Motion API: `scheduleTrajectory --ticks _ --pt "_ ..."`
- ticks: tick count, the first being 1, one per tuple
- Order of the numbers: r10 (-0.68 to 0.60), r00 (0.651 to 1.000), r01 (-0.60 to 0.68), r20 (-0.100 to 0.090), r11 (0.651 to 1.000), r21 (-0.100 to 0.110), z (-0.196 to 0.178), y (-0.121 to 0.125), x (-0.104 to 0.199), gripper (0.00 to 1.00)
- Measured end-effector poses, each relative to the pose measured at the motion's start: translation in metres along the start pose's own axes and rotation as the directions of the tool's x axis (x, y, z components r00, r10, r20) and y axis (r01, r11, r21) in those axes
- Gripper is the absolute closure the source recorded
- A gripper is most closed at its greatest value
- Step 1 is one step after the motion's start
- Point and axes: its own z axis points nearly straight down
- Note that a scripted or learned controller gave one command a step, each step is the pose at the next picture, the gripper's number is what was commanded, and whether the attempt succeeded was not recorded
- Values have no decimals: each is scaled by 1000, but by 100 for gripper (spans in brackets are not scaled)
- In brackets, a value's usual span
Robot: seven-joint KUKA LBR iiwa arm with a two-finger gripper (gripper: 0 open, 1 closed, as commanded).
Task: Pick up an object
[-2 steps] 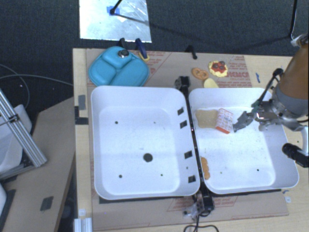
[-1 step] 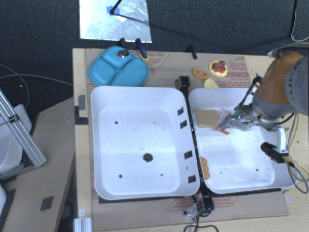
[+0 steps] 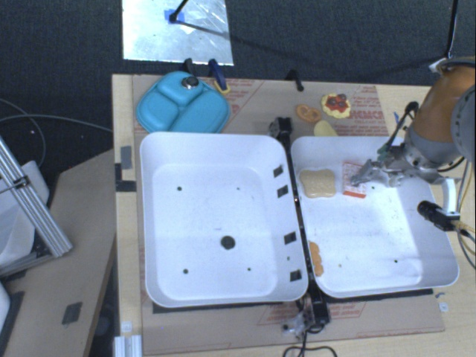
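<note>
Arm over right bin (image 3: 439, 274), upper right of frame
Gripper (image 3: 362, 175) sits just above a red-and-white packet (image 3: 354, 181); finger state cannot be told. Tan bread slice (image 3: 319, 183) lies just left

The arm (image 3: 446, 117) is cut off by the right edge. The gripper (image 3: 362, 175) hides part of a red-and-white packet (image 3: 352, 181); its finger spacing is too small to tell.

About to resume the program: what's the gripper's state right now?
Gripper: low in the right bin, over the small white-and-red packet, beside the tan bread slice. Open or closed cannot be told; no grasp is visible.
</note>
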Motion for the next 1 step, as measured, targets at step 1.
scheduleTrajectory --ticks 1 --pt "-4 1000 4 5 1000 -3 0 42 8 0"
